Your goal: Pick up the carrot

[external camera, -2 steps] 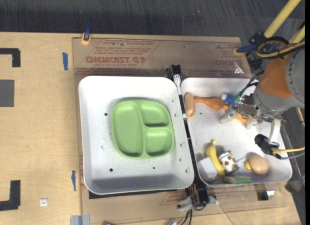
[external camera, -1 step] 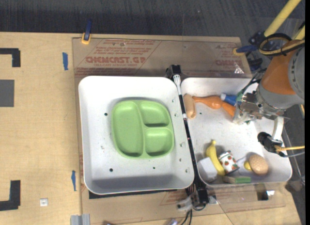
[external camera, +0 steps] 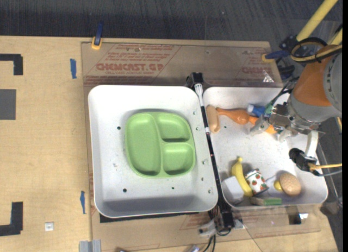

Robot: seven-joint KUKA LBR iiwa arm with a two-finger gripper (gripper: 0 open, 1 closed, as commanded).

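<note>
Two white bins sit side by side on the tabletop (external camera: 43, 153). The left bin (external camera: 103, 137) holds a green divided plate (external camera: 160, 143) at its centre. In the right bin (external camera: 269, 153), the carrot (external camera: 235, 116) lies toward 11 o'clock, its pale blunt end near the left wall and its orange tip pointing right, toward the hand. The hand (external camera: 267, 121) hangs at about 1 o'clock over this bin, just beside the carrot's narrow end; whether it is spread or pressed together cannot be told from this view. Toward 6 o'clock in the same bin lie a banana (external camera: 241, 176), a small white cup with red marks (external camera: 255, 180), a brown egg-shaped thing (external camera: 289, 184) and a green stick (external camera: 266, 202) along the near wall. Behind the bins at 12 o'clock lies a cardboard sheet (external camera: 136, 61) with red printing, too blurred to read with confidence.
</note>
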